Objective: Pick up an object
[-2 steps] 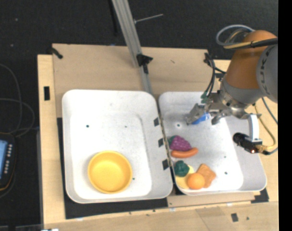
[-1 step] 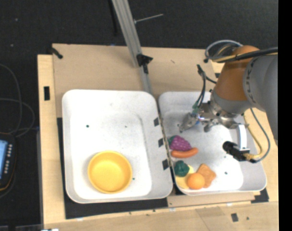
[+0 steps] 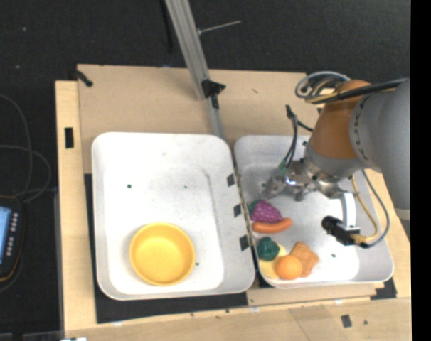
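My arm (image 3: 372,130) comes in over the right bin (image 3: 372,265), wrist above its middle. Left bin (image 3: 158,169) next to it holds just a yellow bowl (image 3: 162,253).

My gripper (image 3: 292,183) hangs over the right bin's upper middle. Can't tell whether my jaws are open or closed; the wrist body blocks that. Nothing visibly between them.

The pickable things are bunched in the right bin's lower left corner, against the wall shared with the left bin: purple grapes (image 3: 265,210), orange carrot (image 3: 272,226) touching below them, then a green piece (image 3: 267,249), an orange ball (image 3: 289,268), a tan piece (image 3: 306,256).

Likely target: the carrot. Long axis runs roughly across the right bin, one end at the shared wall, the other toward the bin's middle.

Risks:
- Grapes touch the carrot, so closing there could catch both or knock one away.
- The shared wall is close, so a finger could hit it.
- Closing along the long axis would slip off.
- The ball could roll if bumped.
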Controlling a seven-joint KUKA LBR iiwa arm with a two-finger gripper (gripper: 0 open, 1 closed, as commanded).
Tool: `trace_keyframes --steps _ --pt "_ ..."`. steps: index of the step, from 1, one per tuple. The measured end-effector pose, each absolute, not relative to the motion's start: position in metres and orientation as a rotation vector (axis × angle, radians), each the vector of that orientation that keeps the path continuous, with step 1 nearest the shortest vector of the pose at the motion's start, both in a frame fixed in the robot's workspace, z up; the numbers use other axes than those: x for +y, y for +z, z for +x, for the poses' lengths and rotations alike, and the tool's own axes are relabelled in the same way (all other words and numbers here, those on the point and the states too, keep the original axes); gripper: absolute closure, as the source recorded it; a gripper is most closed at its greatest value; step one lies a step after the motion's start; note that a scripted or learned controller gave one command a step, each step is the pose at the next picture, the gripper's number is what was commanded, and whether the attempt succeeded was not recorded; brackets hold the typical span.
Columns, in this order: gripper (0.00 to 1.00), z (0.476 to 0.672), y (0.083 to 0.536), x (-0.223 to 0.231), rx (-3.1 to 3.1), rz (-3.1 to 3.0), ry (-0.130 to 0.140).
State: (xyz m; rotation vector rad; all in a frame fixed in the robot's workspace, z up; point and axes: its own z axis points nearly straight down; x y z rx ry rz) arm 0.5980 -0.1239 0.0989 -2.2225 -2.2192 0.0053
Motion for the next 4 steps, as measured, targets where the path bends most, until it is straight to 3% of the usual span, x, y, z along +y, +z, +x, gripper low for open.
trace_keyframes --steps 1,4 --pt "1.0 0.6 0.112 -0.125 -2.217 -2.23 -0.002" --pt "1.0 0.609 0.271 -0.124 -2.23 -2.223 -0.006"
